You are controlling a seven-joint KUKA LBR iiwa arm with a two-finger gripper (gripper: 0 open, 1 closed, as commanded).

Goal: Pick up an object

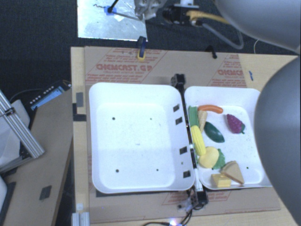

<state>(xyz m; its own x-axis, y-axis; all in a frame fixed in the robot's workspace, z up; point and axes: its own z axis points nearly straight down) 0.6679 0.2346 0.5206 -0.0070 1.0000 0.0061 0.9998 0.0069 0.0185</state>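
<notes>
while the grey arm (277, 121) looms over the right edge of the scene, its gripper's state cannot be told. toy foods sit in the right bin (249, 98): a corn cob (197, 141) along the left wall, a purple grape bunch (235, 123) farther right, a green pepper (214, 132) between them, and a cheese wedge (221, 181) at the near edge. the left bin (136, 138) lies beside it on the counter (56, 126).

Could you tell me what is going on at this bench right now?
A grey robot arm reaches in over the right bin, which holds toy food: a hot dog, corn cob, purple grapes, a dark green vegetable and cheese wedges among them. All of it lies in the bin. The left bin sits beside it.
</notes>
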